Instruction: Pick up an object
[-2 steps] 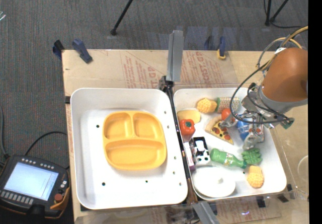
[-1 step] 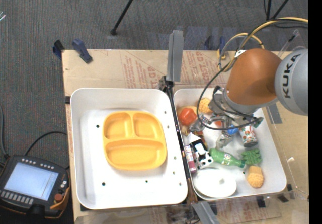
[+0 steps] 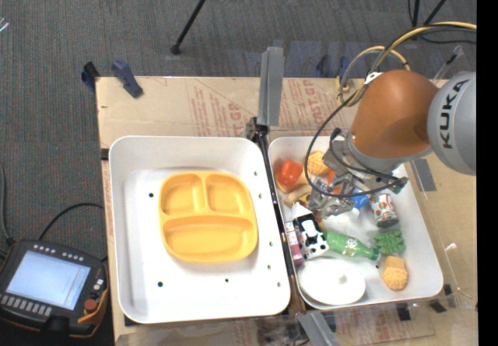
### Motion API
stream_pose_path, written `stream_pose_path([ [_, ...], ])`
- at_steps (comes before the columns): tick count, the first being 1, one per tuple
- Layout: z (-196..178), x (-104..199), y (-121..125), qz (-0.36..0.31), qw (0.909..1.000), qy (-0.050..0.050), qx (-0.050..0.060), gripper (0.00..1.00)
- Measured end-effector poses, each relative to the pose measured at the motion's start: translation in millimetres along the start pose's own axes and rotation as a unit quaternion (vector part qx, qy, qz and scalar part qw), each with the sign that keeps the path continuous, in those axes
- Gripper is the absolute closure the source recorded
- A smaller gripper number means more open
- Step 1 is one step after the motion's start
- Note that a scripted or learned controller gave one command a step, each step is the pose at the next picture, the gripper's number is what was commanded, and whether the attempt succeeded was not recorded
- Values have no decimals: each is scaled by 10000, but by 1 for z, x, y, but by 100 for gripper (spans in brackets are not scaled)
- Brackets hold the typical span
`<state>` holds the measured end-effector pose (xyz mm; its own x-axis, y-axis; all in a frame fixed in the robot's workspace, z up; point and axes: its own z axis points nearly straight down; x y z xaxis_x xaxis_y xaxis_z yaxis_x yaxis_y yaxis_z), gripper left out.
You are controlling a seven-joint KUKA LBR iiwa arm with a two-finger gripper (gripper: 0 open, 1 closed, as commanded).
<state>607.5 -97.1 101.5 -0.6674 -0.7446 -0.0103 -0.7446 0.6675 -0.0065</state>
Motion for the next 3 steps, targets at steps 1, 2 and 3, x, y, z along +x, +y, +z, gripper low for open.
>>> stream_pose_path([
  [1,1,0,0,1,10000,4,-9,0],
  [2,10,17,19,656,9978,10,4,0],
  [3,13,-3,21,1468,9892,33,-23,0],
])
